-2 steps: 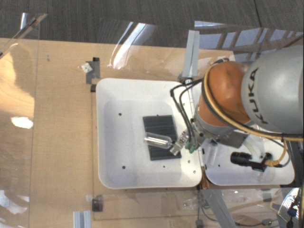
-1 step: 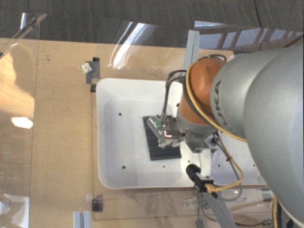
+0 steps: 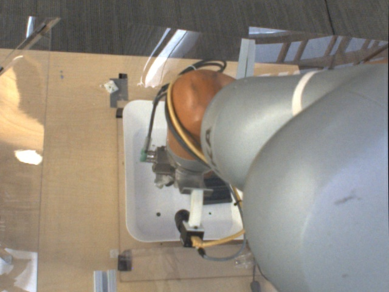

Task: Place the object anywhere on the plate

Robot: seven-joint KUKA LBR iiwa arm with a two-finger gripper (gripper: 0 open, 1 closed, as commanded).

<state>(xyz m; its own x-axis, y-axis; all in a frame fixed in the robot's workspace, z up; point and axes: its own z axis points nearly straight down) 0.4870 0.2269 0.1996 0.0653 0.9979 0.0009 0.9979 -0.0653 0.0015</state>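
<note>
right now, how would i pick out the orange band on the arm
Start at the big grey arm reaching in from the right over the white bin. Follow it left to its wrist: the orange band is the rounded orange section there, unlike the grey casing around it.

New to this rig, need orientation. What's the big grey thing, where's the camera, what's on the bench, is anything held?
The big grey mass is the robot arm, seen from a camera fixed above the bench and looking down at a slant. The arm reaches in from the right and covers much of the picture. The orange dome is the band above its wrist. Below that sits the wrist hardware with cables, where the tool is mounted; I cannot tell how the tool stands or whether it holds anything. Under the arm lies a shallow white bin on a wooden bench. The visible part of the bin floor is bare white. Small black brackets sit at the bin's corners. The plate and object are hidden, if present.
</note>
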